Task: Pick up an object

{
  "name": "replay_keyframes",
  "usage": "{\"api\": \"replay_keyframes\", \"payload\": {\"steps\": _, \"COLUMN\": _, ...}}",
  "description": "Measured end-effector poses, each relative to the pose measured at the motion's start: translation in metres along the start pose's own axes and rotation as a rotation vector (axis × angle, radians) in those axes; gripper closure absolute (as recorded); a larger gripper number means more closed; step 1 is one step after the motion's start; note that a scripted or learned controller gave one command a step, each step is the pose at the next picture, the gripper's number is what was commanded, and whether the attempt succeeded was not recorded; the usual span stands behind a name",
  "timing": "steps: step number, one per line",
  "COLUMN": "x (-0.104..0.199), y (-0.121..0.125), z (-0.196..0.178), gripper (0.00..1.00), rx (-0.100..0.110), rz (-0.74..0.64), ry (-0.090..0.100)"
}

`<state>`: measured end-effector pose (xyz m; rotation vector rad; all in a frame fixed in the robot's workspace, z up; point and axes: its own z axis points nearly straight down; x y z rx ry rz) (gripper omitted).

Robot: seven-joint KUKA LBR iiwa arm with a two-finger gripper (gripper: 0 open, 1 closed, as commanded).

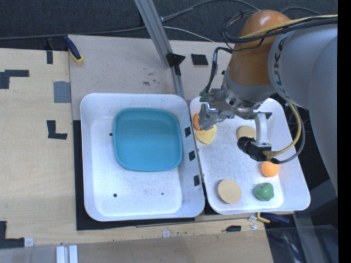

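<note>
Yellow wedge [207,136] lies in the right bin [293,201], hard by its left wall, with the gripper [208,118] directly over it, touching or nearly so. Whether the tool is clenched or released I cannot tell. Risk: so near that wall, a finger may catch the rim, or the wedge may squirt sideways toward the orange ball [269,169].

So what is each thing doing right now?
Blue plate: lying flat in the left bin.
Yellow piece: in the right bin, right under the end effector.
Orange ball: resting beside the arm's black part.
Green toy: lying untouched.
Tan disc: lying flat, untouched.
</note>
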<state>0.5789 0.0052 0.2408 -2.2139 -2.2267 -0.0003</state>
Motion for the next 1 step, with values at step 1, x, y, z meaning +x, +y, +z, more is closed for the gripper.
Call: {"api": "replay_keyframes", "payload": {"steps": 1, "x": 0.0545, "y": 0.0048, "z": -0.0067, "gripper": 1.0, "rx": -0.001, "rz": 0.001, "ry": 0.0}}
